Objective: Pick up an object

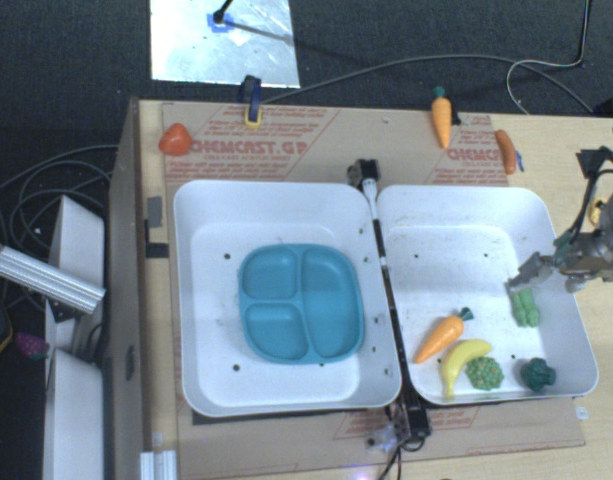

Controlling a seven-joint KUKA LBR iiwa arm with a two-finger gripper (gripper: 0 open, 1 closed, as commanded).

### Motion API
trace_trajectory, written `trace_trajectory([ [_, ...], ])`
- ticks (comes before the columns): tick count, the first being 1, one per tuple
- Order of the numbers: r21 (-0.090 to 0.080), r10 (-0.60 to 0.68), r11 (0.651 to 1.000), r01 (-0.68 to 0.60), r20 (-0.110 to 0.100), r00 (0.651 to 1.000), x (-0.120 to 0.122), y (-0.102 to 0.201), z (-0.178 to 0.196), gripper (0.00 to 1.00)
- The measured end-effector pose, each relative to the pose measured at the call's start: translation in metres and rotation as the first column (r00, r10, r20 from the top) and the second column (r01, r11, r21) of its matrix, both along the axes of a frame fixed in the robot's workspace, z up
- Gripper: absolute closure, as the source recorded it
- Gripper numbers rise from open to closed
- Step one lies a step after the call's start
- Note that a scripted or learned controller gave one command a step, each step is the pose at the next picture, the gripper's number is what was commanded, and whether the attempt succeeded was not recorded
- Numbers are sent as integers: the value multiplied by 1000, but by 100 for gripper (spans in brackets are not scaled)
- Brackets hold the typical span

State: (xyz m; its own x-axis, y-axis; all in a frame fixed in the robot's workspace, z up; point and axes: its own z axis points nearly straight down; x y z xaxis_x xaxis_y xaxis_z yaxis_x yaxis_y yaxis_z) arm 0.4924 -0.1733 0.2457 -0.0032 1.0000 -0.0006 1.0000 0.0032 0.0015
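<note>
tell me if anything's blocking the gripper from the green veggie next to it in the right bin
Nothing visible stands in the way. The gripper sits right above the light green vegetable, near the right bin's right wall. The carrot, banana and two broccoli pieces lie lower down in that bin, off the path.

Two white bins sit side by side. The left bin (pixel 201 218) holds a blue divided plate (pixel 300 302). In the right bin (pixel 456 218), a carrot (pixel 441 335), banana (pixel 460 360) and two broccoli pieces (pixel 485 372) (pixel 537 373) cluster near the front wall, with a green pod (pixel 526 308) by the right side. The gripper (pixel 531 273) hovers just above the pod. Another carrot (pixel 442 118) lies on the bench behind the bins.
</note>
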Motion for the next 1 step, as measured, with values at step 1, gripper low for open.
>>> trace_trajectory([
  [1, 0, 0, 1000, 0, -1, 1000, 66, -33, -75, 0],
])
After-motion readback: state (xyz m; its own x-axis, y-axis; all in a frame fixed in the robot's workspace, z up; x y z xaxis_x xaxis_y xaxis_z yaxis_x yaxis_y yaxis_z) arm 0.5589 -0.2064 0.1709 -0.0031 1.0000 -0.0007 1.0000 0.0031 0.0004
